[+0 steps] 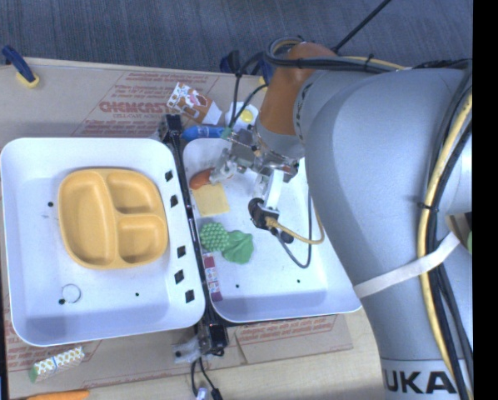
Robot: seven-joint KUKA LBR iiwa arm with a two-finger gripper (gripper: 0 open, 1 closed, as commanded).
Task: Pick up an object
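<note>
Here the bench is covered in brown printed cardboard (141,98), with grey carpet-like floor (107,11) along the top of the frame. The left bin (16,223) holds a yellow divided tray (113,217). In the right bin (307,286) the gripper (232,161) hangs at the upper left corner, near a yellow block (213,199) and green toy (226,242); its grip state cannot be told.

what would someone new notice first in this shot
The big grey arm fills the right side, its orange band above the right bin. A yellow tray sits in the middle of the left bin. In the right bin, green toys and a pale yellow slab lie near the divider.
</note>
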